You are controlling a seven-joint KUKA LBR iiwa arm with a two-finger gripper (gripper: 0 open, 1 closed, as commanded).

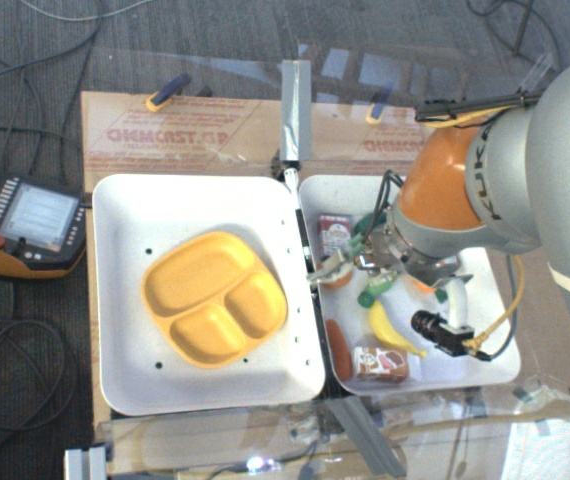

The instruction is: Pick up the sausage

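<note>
**Visitor:** As far as one could judge from beside the worktop, how far had the pick progressed?

**Technician:** It had scarcely begun. The sausage lay flat on the floor of the right bin, at its near-left corner, close along the left wall. It was touched by nothing from above, so the lift itself was left to do.

**Visitor:** And its neighbours?

**Technician:** A small packet lay just beside it on the right, with a banana above that. A red carton sat near the bin's far-left corner. The left bin held a yellow divided tray.

**Visitor:** Where was the end effector?

**Technician:** The end effector hung over the right bin's left wall, further back than the sausage and apart from it. The arm covered much of the bin behind it.

**Visitor:** Were its fingers apart or together?

**Technician:** I could not tell; clutter beneath the tip confused the outline. No object could be made out between them. My judgement was that a move toward the near corner was required, then a descent.
</note>
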